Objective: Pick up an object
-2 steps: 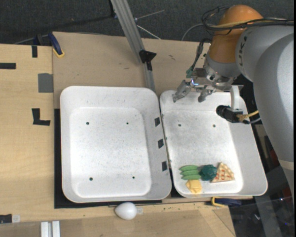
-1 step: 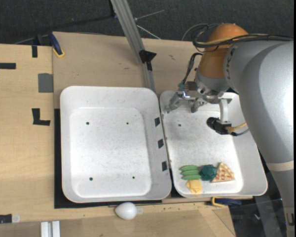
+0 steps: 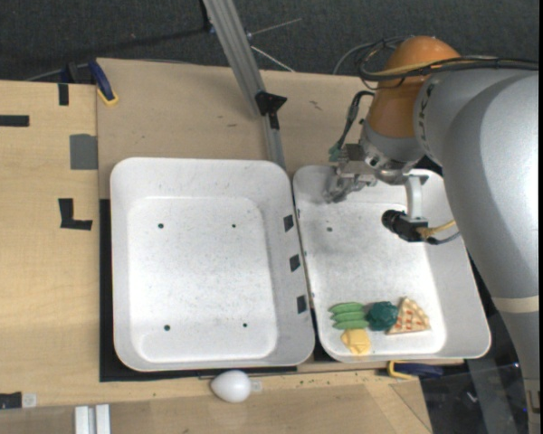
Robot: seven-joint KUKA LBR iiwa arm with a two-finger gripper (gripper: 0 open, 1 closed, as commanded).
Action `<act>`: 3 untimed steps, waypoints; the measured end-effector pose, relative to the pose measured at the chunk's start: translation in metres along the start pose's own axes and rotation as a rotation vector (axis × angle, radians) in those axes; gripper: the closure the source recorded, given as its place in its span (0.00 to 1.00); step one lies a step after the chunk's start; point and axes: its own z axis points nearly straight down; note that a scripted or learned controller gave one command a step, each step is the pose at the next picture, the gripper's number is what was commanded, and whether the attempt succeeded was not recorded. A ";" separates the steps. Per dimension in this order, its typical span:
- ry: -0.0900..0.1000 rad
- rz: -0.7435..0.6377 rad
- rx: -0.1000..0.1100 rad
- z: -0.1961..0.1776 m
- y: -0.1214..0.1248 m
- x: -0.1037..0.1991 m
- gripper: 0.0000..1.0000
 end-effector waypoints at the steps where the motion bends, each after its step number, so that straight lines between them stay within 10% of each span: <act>1: 0.001 0.002 -0.014 -0.064 -0.002 -0.002 1.00; 3: 0.003 -0.003 -0.006 -0.106 -0.013 0.055 1.00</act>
